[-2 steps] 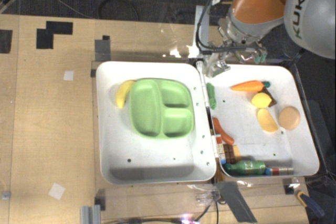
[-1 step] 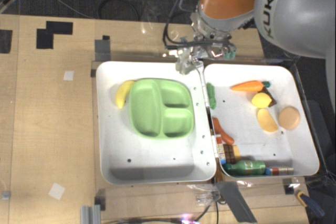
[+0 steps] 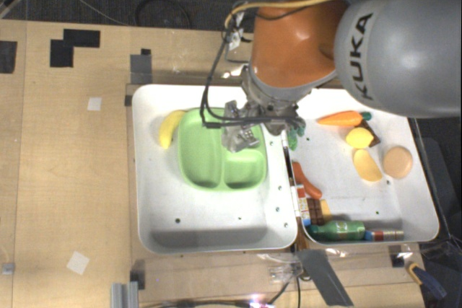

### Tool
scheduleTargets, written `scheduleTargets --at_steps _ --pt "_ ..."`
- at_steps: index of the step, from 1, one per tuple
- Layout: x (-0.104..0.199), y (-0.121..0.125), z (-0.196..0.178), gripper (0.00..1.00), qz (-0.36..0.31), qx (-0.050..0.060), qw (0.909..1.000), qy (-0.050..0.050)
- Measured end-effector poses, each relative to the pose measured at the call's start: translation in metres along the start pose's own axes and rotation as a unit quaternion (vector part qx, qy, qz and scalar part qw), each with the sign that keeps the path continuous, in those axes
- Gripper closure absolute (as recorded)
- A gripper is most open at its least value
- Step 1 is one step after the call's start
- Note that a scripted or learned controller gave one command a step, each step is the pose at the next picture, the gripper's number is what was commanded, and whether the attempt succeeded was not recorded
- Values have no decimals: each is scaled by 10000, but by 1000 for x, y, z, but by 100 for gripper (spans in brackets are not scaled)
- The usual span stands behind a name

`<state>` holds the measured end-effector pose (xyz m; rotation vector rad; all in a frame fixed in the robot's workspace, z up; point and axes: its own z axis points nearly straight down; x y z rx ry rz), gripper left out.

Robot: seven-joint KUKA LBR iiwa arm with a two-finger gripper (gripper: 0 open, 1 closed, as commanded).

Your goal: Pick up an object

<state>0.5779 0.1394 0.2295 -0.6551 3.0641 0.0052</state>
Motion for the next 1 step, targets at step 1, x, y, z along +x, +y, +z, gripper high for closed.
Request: scheduleTargets --at_steps 1 --pt "-53 27 -16 100 -129 4 9999 -19"
